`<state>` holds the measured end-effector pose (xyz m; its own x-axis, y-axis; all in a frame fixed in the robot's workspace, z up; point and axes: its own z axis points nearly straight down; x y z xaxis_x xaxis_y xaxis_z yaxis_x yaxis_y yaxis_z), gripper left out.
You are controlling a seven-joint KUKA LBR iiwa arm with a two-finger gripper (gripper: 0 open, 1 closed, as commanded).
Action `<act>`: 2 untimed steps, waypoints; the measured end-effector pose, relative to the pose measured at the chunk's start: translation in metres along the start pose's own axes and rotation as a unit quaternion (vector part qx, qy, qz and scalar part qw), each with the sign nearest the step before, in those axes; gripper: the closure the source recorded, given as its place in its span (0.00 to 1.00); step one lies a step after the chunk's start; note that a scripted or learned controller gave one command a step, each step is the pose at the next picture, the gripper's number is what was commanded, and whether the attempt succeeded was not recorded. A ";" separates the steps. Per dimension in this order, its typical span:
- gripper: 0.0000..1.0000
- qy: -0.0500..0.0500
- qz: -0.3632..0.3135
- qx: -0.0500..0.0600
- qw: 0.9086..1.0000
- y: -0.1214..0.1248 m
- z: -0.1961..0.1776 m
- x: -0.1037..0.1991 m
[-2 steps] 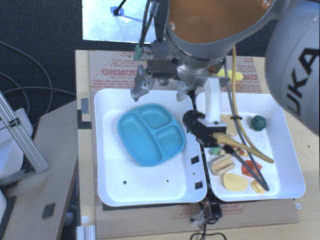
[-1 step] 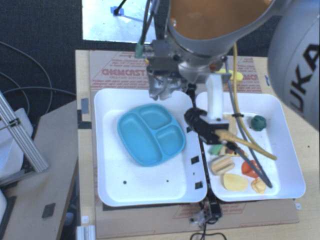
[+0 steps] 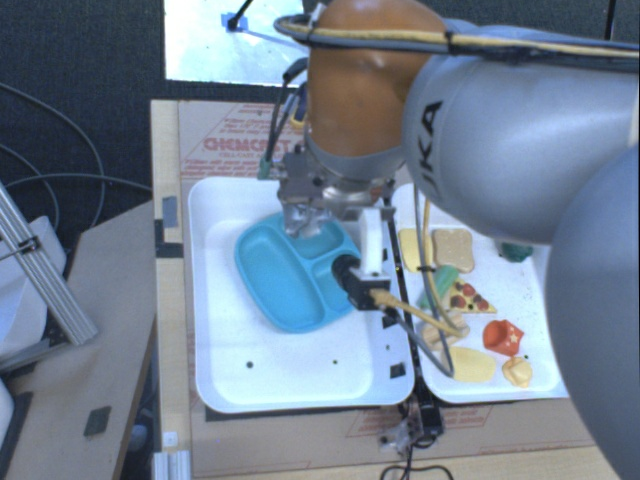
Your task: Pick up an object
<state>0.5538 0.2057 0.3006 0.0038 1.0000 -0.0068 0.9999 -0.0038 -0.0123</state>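
A blue divided plastic tray (image 3: 290, 278) lies tilted in the left white bin (image 3: 230, 368). My gripper (image 3: 303, 220) hangs from the orange-banded wrist (image 3: 355, 78) and is down at the tray's far rim, near its upper right compartments. The arm's bulk covers the bin's far right corner and part of the tray's right side. A black cable fitting (image 3: 350, 276) sits over the tray's right edge.
The right bin (image 3: 540, 388) holds toy food: a toast slice (image 3: 452, 248), a pizza slice (image 3: 470, 298), a red piece (image 3: 503, 336), yellow pieces (image 3: 473, 365) and a teal item (image 3: 516, 252). The bins' shared wall (image 3: 400, 353) runs just right of the tray.
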 end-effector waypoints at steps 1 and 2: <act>1.00 0.004 0.000 -0.008 1.000 -0.067 -0.063 -0.059; 1.00 0.001 0.001 0.000 1.000 -0.054 0.080 -0.104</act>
<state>0.4986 0.1010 0.2220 0.0055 1.0000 -0.0049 0.9999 -0.0056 -0.0124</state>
